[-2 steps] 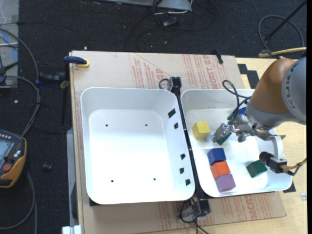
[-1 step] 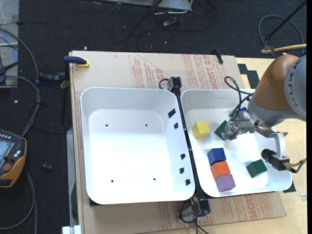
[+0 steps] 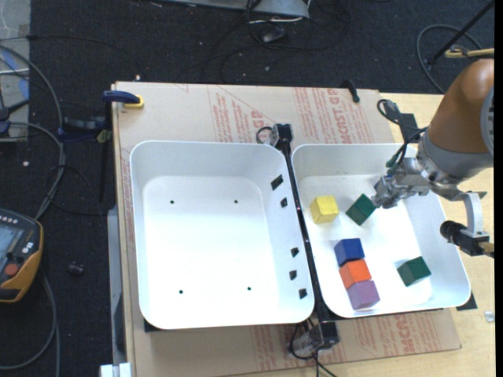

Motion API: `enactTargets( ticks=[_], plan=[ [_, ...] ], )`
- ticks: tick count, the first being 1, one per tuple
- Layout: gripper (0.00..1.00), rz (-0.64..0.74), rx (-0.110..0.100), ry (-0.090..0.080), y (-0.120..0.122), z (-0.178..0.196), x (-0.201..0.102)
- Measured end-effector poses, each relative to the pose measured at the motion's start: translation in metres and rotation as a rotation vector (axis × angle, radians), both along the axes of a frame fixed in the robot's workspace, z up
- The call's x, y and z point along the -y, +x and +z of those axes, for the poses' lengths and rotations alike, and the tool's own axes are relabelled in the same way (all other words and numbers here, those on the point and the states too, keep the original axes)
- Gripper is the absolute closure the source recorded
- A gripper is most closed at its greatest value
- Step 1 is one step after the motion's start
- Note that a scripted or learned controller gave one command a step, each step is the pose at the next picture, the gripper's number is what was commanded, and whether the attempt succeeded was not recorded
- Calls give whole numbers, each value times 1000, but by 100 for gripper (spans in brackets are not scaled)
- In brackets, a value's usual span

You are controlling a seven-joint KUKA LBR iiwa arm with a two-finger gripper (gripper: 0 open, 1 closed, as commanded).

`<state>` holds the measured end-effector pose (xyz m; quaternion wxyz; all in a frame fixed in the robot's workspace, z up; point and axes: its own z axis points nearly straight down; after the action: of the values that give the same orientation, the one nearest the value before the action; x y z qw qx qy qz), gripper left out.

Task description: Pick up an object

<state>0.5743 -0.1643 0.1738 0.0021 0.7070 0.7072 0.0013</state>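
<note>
Six blocks lie in the right bin [image 3: 448, 246], right of centre in the frame. The end effector [image 3: 387, 193] sits touching or just beside the tilted green block [image 3: 361, 209], next to the yellow block [image 3: 324, 208]. Whether it is open, closed or gripping I cannot tell. Judged from the tilt, a grasp on a canted face could slip, or nudge the block into the yellow one. Blue [image 3: 349, 250], orange [image 3: 355, 272] and purple [image 3: 363, 293] blocks, touching in a column, look hard to separate.
</note>
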Motion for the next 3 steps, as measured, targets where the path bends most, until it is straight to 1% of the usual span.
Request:
enactTargets(
  ticks=[1,2,3],
  plan=[
    [100,0,0,0,0,62,0],
    [100,0,-4,1,1,73,0],
    [100,4,-6,2,-3,61,-56]
  ],
)
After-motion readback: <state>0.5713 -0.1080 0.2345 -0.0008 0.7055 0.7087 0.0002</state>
